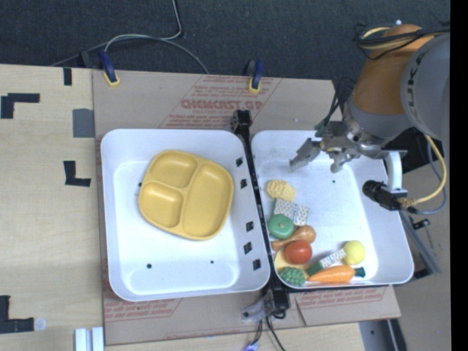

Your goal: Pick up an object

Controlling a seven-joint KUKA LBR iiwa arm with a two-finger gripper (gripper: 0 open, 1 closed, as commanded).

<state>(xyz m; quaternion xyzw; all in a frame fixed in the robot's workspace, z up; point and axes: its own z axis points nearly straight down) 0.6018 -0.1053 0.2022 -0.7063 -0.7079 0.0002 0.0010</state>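
My gripper (pixel 319 157) hangs over the upper part of the right bin (pixel 380 225), its two grey fingers spread apart, grasping nothing and touching nothing. The glossy plastic toy food lies clustered at the bin's lower left: a tapered orange carrot (pixel 330 274), long axis roughly left-right, a round red tomato (pixel 297 252), a yellow lemon (pixel 354 251). The left bin (pixel 117 196) holds a smooth yellow divided plate (pixel 186 194).

The grey arm (pixel 409 79) with its orange band enters from the 2 o'clock corner, wrist bent down. Its gripper (pixel 320 159) hangs with two fingers spread apart, nothing between them.
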